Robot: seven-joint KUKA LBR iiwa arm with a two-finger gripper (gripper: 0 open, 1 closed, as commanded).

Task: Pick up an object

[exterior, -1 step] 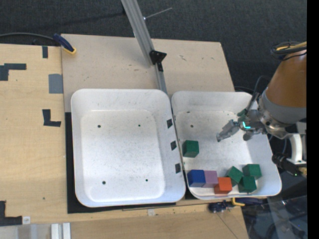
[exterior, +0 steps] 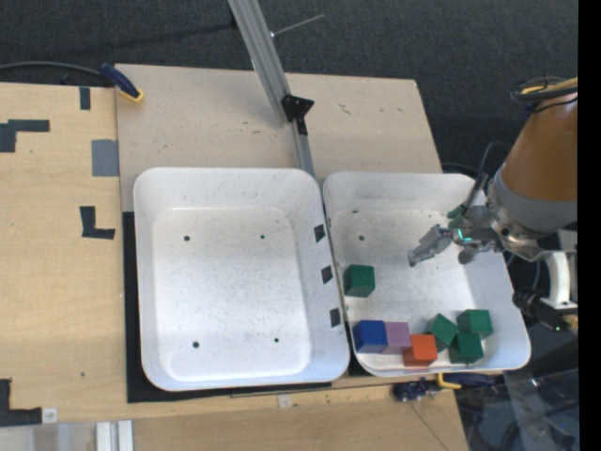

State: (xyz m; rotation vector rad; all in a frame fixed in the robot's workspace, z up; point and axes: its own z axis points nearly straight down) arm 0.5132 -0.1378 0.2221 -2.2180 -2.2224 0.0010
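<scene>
In the right bin [exterior: 394, 205], a lone green cube [exterior: 360, 279] sits near the left wall. Along the front wall lie a blue cube [exterior: 370, 335], a purple cube [exterior: 397, 335], an orange cube [exterior: 423, 349] and three green cubes [exterior: 467, 336] clustered in the front right corner. My gripper [exterior: 441, 254] hangs over the right middle of this bin, right of and beyond the lone green cube. It is open, with nothing between its fingers.
The left bin [exterior: 225, 186] stands beside the right one, sharing a raised middle rim. A slanted metal pole [exterior: 268, 54] with a black clamp crosses above the bench behind the bins. The grey and orange arm [exterior: 545, 158] enters from the right.
</scene>
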